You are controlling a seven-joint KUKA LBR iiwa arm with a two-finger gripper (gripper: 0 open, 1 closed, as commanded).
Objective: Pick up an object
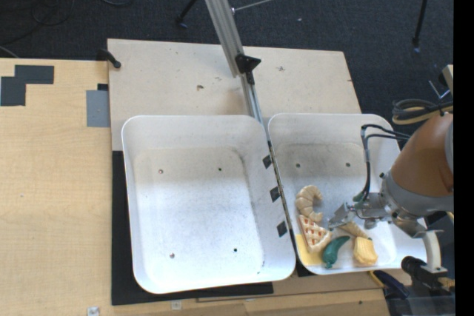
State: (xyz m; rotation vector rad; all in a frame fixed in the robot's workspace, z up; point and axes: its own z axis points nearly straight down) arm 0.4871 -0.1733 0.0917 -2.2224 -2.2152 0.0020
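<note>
- The pincer (348,214) sits low in the right bin (326,133), toward that bin's five o'clock corner, right among a cluster of small things. Whether it is parted or closed, I cannot tell; the metal tip is too small and blurred.
- Nothing can be seen gripped by it.
- The pickable things all lie close together there: a tan curled piece (309,197) at the pincer's ten o'clock, a red-and-white waffle-patterned wedge (314,233) at its seven o'clock, a green pepper-like piece (333,249) below it, and a yellow chunk (364,252) at its five o'clock.
- The left bin (192,203) lies at the cluster's nine o'clock, across the divider.
- Risk, as I judge it: the things are crowded, some touching, so a closing pincer may catch two, or nudge one aside and shut on nothing.
- The curled and wedge shapes look awkward to grip; a shallow hold could slip on lifting.
- The bin's near wall is close, so a low approach might scrape it.
</note>
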